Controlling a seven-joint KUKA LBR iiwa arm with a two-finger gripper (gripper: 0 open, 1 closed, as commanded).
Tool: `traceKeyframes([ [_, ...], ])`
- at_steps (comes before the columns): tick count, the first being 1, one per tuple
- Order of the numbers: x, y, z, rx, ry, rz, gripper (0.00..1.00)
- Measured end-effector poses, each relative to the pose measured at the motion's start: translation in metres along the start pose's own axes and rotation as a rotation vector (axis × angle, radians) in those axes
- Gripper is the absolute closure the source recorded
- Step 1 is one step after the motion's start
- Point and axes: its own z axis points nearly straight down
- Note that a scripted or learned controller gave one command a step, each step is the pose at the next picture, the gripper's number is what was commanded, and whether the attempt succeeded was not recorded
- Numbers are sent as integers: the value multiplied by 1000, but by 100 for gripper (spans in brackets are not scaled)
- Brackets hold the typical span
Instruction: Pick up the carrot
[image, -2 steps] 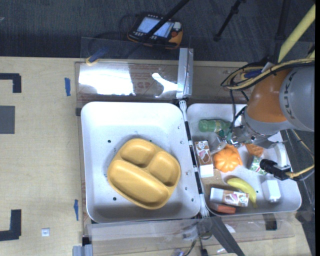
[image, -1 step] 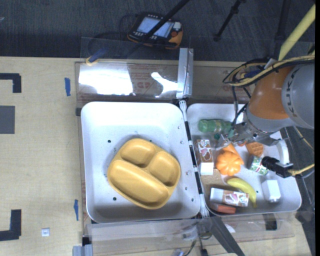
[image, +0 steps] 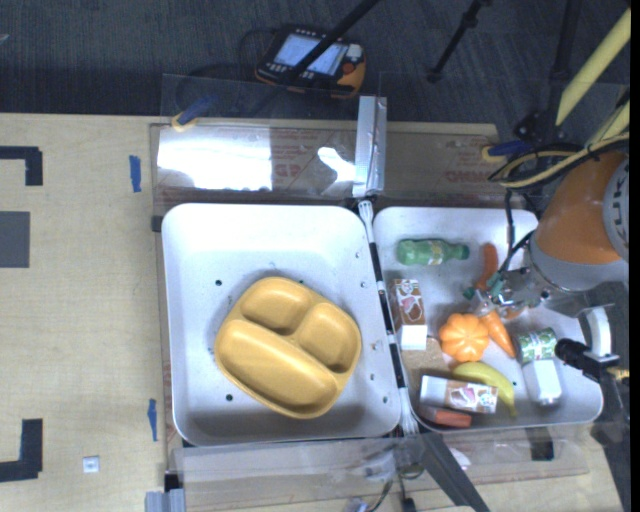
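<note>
The carrot (image: 501, 336), an orange tapered piece, lies in the right bin (image: 585, 410) between an orange pumpkin (image: 465, 337) and a green can (image: 537, 345). My gripper (image: 500, 297) hangs over the carrot's upper end, at the middle right of this bin. Its tip is small and dark against the clutter. The grey arm with its orange band (image: 585, 215) reaches in from the right.
The right bin also holds a green bottle (image: 430, 251), a slender orange-red piece (image: 488, 262), a small carton (image: 408, 300), a banana (image: 487, 379), a flat box (image: 460, 393) and a white bottle (image: 545, 381). A yellow divided tray (image: 288, 343) lies in the left bin (image: 200, 250).
</note>
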Motion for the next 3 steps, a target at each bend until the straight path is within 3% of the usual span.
traceKeyframes([
  [1, 62, -45, -1, -4, 1, 93, 100],
  [2, 71, -69, -1, -10, -6, -105, 100],
  [3, 71, -69, -1, -10, -2, 144, 100],
])
